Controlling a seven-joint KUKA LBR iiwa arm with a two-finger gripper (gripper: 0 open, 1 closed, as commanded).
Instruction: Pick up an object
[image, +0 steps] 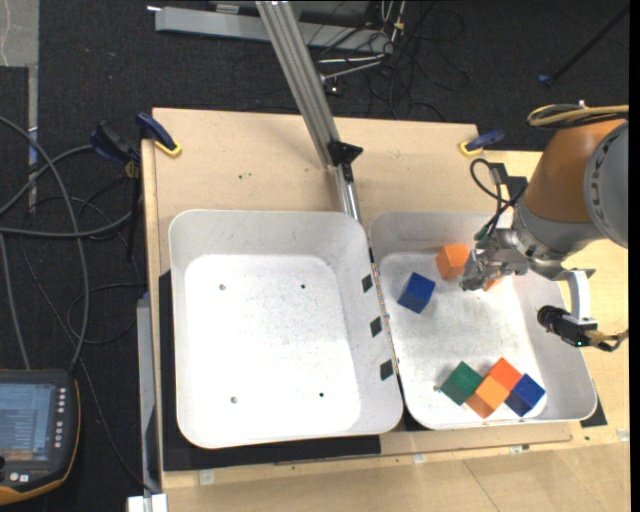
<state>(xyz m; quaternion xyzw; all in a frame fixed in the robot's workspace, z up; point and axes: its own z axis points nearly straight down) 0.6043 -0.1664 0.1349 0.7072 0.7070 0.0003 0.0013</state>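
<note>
The small orange cube (452, 260) sits in the upper part of the right white plastic bin (560, 345), toward twelve o'clock of its floor. My fingers (482, 277) are down inside that bin just beside this cube, at its three o'clock side, very near or touching it; something orange-red shows at their tips, but I cannot tell how far apart they are or whether anything is caught between them.

At about eight o'clock from the orange cube, near it but apart, a blue cube (417, 292) rests tilted on the bin floor. Well apart, toward the bin's six o'clock edge, a tight cluster lies together: a green block (462, 383), an orange block (495, 388) touching it on its three o'clock side, and a dark blue block (525, 394) touching that one in turn.

My grey arm with the orange band (575, 190) reaches in from three o'clock above the bin, with black cables looping by the wrist.

At nine o'clock, the left white plastic bin (200, 330) lies side by side with the right one, their rims meeting. Both rest on the light wooden tabletop (260, 160). A slanted grey metal pole (305, 80) comes down from twelve o'clock to the seam between the bins.
</note>
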